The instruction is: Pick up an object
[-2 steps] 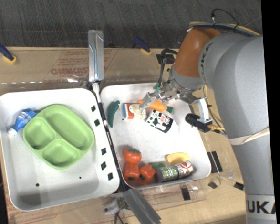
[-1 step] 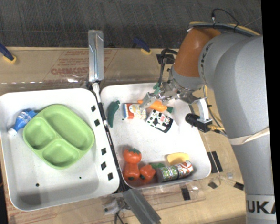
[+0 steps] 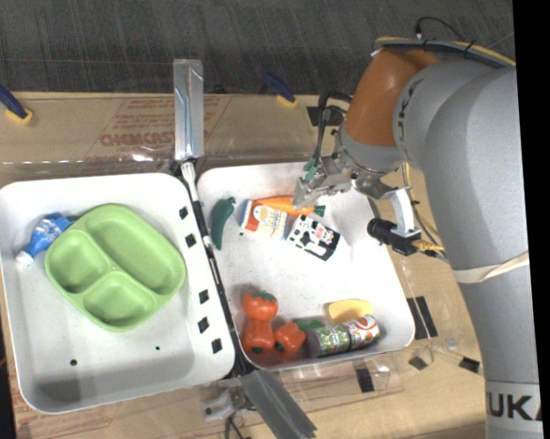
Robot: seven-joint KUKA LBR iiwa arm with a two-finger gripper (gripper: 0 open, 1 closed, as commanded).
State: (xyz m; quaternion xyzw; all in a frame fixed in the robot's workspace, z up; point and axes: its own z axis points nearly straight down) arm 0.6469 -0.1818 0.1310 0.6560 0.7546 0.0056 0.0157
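Carton point(image 3: 273, 218) lies mid-bin, end effector point(image 3: 316, 185) at its right end.

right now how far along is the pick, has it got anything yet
Done: the arm has reached into the right bin, and the gripper sits low at the orange end of the carton. In hand: closing in on that carton, which lies flat against the black-and-white pack; no grasp is visible. Left: grip and lift. The orange peppers and can lie untouched near the front wall.

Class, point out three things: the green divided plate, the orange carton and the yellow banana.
green divided plate point(image 3: 116, 263), camera view, centre ridge.
orange carton point(image 3: 273, 217), camera view, middle of its side.
yellow banana point(image 3: 348, 309), camera view, middle.
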